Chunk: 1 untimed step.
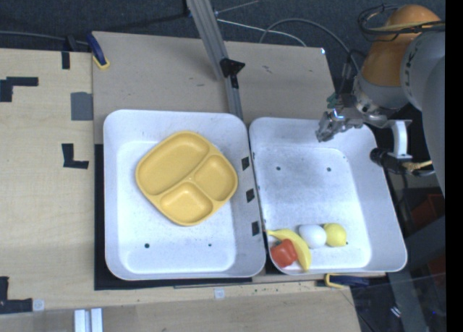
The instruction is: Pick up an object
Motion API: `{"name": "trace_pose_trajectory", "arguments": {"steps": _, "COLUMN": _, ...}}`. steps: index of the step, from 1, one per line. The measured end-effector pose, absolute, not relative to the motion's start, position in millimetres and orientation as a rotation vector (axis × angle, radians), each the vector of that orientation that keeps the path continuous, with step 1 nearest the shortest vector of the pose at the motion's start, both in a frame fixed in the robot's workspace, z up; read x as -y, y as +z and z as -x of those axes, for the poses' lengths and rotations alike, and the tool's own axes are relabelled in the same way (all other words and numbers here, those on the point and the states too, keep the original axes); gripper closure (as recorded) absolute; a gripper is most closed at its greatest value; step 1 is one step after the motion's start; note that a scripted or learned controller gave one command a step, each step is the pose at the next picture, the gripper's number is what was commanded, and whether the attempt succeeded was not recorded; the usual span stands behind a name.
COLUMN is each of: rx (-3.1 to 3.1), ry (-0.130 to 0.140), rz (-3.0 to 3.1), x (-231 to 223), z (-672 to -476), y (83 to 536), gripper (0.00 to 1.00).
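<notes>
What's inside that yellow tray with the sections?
Nothing shows in the yellow tray: its three compartments look bare. It lies in the left bin, and it covers the bin floor beneath it.

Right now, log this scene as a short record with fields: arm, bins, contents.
arm: gripper over the far rim of the right bin, nothing seen between its fingers
left bin: yellow divided tray, three compartments, lying flat
right bin: four small items clustered at the near edge
items: yellow banana, red piece, white egg-shaped piece, yellow round piece
contact: banana lies against the red piece; white and yellow pieces side by side
task state: no item lifted
</notes>
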<state>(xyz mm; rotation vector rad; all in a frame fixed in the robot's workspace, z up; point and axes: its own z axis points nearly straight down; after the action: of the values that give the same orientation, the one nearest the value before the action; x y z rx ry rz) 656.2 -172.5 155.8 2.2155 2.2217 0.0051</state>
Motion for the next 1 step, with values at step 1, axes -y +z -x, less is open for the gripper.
{"name": "trace_pose_trajectory", "arguments": {"steps": 1, "rx": -2.220, "ry": 0.003, "rz": -2.217, "x": 178.3, "z": -653.4, "y": 202.3, "gripper": 1.00}}
